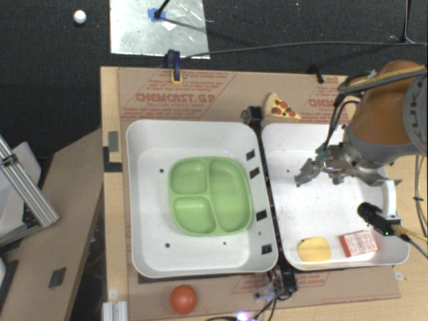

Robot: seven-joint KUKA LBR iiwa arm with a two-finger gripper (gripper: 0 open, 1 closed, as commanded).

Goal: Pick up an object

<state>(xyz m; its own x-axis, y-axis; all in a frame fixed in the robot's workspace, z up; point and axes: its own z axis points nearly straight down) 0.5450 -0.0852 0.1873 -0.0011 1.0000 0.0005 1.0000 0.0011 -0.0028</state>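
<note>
My gripper (305, 176) hangs over the middle of the right bin (287, 139), pointing left, with nothing visible in it. A yellow rounded object (314, 249) lies near that bin's front edge, below the gripper. To its right, in the front right corner, lies a small red and white box (358, 244). A green divided plate (210, 194) rests in the middle of the left bin (144, 179).
A toy pizza slice (281, 107) lies on the cardboard behind the bins. A red ball (182, 299) sits on the bench in front of the left bin. The arm (384, 116) covers the right bin's far right side.
</note>
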